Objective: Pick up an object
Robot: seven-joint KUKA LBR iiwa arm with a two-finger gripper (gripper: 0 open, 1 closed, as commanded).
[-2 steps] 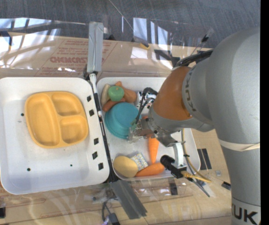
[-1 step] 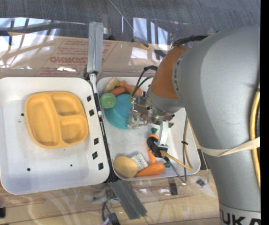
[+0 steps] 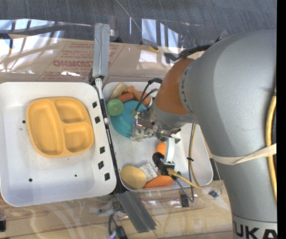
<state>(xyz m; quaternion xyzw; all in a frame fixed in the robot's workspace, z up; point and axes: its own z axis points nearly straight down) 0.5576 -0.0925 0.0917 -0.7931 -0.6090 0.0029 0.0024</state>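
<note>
Seen from above at a slant: two shallow white bins side by side on a bench, a grey divider strip (image 3: 101,49) running up from between them toward 12 o'clock.

In the left bin (image 3: 13,178): one yellow divided tray (image 3: 60,126), lying flat, slightly toward 12 o'clock of the bin's middle, three compartments facing up.

In the right bin (image 3: 203,171): a crowd of small things. At the 11 o'clock end, a green ball (image 3: 115,107) touching the rim of a blue dish (image 3: 123,121), with an orange piece (image 3: 129,97) and a pale beige piece (image 3: 119,89) just beyond, toward 12 o'clock. At the 6 o'clock end, a pale yellow rounded object (image 3: 133,177), a small printed packet (image 3: 149,172) just beside it at 3 o'clock, and a long orange object (image 3: 158,181) along the lower wall. Near the middle, a small orange lump (image 3: 161,147).

Reaching in from 3 o'clock: the grey arm (image 3: 232,108), its orange band (image 3: 169,94) above the wrist, hiding much of the right bin. Lowered at its tip, the gripper (image 3: 144,128), down at the 3 o'clock edge of the blue dish and at 10 o'clock of the small orange lump. Open, closed or gripping anything: cannot tell, too cluttered and too small to read.
</note>
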